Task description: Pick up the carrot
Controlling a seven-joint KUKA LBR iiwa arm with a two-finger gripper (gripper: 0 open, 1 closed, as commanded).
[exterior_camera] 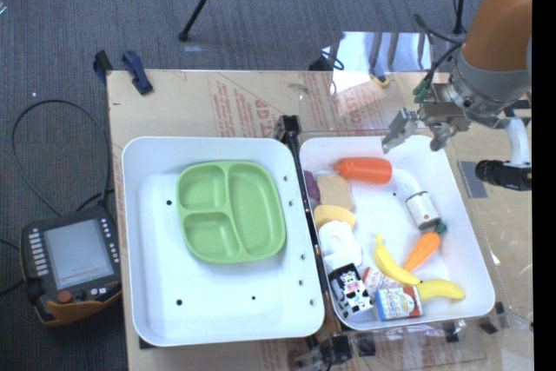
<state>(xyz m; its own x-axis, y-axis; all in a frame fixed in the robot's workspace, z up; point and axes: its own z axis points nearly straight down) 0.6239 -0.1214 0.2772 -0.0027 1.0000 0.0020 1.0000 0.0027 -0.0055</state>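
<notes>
Lowest in the frame, along the near edge of the right bin (pixel 473 226), sit a black-and-white cow-patterned carton (pixel 349 288), a small juice box (pixel 398 302) and a yellow banana (pixel 441 289). A second banana (pixel 391 263) curves up from them toward the middle of the bin. The carrot (pixel 422 248) lies just right of that banana, tilted, its green top pointing up and right — close to a small white can (pixel 421 208), though whether they touch is unclear. Farther up are a white cup-like object (pixel 336 236), a yellow piece (pixel 334 215) and a large orange-red bottle (pixel 365 170) lying on its side.

The left bin (pixel 152 187) holds a green divided plate (pixel 231 210).

The gripper (pixel 423 129) is at the upper right, above the far rim of the right bin and well apart from the carrot. Its fingers (pixel 399 130) look spread, with nothing between them. A teach pendant (pixel 71 259) rests on the floor at the lower left.
</notes>
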